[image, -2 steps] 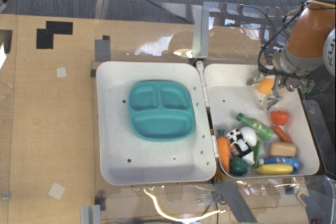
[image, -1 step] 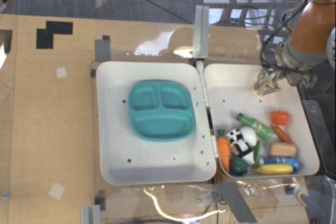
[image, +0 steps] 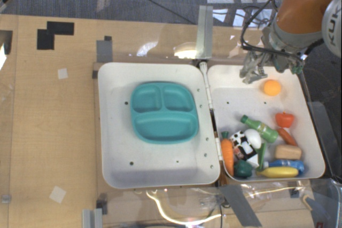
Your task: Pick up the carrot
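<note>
The bench (image: 48, 131) carries two shallow white bins set side by side, their inner walls touching.

Left bin (image: 115, 168): holds one item, a teal divided plate (image: 164, 112) with three compartments, lying flat near the bin centre.

Right bin (image: 235, 93): holds a cluster of toy items, mostly in its near half.
- One carrot (image: 227, 155), orange, lying lengthwise against the bin's left wall near the front corner. It touches the black-and-white cow toy (image: 247, 144) on its right.
- One dark green round item (image: 242, 169) just in front of the cow toy.
- One green bottle (image: 259, 129), tilted, lying just behind the cow toy.
- One yellow banana (image: 277, 172) along the front wall.
- One tan bread-like block (image: 288, 152) just behind the banana, resting on a blue item (image: 299, 166).
- One red-orange sausage-shaped item (image: 288, 137) behind that block.
- One red pepper-like item (image: 285, 119) near the right wall.
- One orange ball (image: 272, 87), alone in the far half of the bin.

The gripper (image: 256, 69) hangs over the far edge of the right bin, just beside the orange ball and well apart from the carrot. Whether its fingers are spread or closed cannot be determined. Nothing is visible between them.
</note>
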Controlling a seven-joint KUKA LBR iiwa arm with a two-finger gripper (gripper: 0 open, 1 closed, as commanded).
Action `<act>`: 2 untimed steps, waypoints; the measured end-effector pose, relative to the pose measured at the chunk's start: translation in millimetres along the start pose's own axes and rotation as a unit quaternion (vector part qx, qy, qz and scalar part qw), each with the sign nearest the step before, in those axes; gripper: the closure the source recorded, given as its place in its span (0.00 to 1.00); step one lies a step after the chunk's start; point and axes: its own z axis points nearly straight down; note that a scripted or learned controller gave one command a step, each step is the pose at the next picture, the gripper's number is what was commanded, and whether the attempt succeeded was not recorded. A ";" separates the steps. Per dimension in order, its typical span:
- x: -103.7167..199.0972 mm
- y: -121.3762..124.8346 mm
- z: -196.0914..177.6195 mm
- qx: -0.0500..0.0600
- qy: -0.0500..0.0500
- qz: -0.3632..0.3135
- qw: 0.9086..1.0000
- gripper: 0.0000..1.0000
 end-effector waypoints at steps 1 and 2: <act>80.2 -31.9 -44.5 0.000 0.006 -0.218 0.976 1.00; 79.4 -29.3 -42.8 -0.002 0.006 -0.219 0.976 0.00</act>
